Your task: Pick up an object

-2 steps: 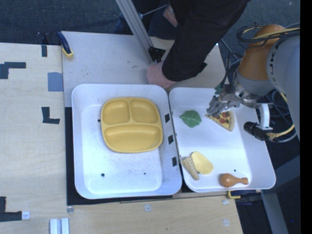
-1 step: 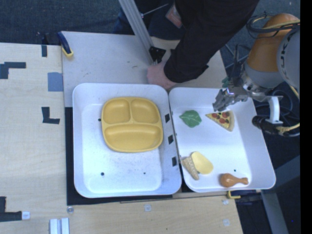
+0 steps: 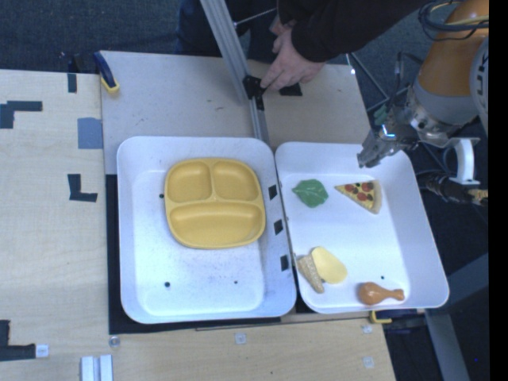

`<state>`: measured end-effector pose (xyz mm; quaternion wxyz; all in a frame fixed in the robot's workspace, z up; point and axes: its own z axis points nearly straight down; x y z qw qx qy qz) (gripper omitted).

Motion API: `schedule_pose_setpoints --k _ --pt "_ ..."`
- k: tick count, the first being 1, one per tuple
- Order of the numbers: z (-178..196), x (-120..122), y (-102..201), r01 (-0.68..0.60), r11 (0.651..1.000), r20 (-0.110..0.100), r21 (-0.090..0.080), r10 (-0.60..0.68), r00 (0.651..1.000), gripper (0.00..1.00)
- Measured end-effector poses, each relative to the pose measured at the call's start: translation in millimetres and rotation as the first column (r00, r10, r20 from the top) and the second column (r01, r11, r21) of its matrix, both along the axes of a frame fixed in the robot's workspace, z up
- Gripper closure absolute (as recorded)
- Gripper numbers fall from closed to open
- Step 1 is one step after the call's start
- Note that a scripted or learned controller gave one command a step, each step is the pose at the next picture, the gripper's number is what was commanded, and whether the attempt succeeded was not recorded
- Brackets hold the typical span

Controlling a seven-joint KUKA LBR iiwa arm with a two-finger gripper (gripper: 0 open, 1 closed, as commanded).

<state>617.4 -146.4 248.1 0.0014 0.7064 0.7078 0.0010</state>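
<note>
While the grey arm with its orange band reaches in from the right, the gripper (image 3: 371,158) is seen low over the far edge of the right bin (image 3: 413,236), just beyond the toy pizza slice (image 3: 360,195) and not touching it. Whether anything is clamped by it cannot be told from this slanted view; nothing is seen between its tips.

Five toy foods are spread inside the right bin. A green lettuce leaf (image 3: 309,193) is laid in the far left part, with the pizza slice just to its right. Nearer, along the left side, a small bread piece (image 3: 309,274) is set touching a pale yellow, chip-like piece (image 3: 329,265), which is overlapped onto it. A brown chicken drumstick (image 3: 379,294) is placed in the near right corner, well apart from the pizza slice.

The left bin (image 3: 143,236) is occupied by a yellow divided plate (image 3: 214,203), with two small far compartments and one long near compartment. The plate is set in the far half of that bin.

Beyond the bins, a person's hand (image 3: 287,63) is rested on the bench beside a slanted metal bar (image 3: 230,50). A blue and yellow clamp (image 3: 106,73) is fixed at the far left corner of the bench.
</note>
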Motion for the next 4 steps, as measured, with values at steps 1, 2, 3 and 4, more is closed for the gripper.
schedule_pose_setpoints --k 1,2,3,4 --pt "3.0 -9.5 44.4 -0.001 1.000 -0.005 0.001 0.001 1.000 1.00" --pt "-0.6 -20.2 87.3 -0.002 1.000 -0.006 0.001 0.002 1.000 1.00" --pt "3.6 -21.8 140.1 -0.003 1.000 -0.005 0.001 0.003 1.000 1.00" --pt "1.4 -23.7 200.6 -0.005 1.000 -0.005 0.002 0.005 1.000 1.00"
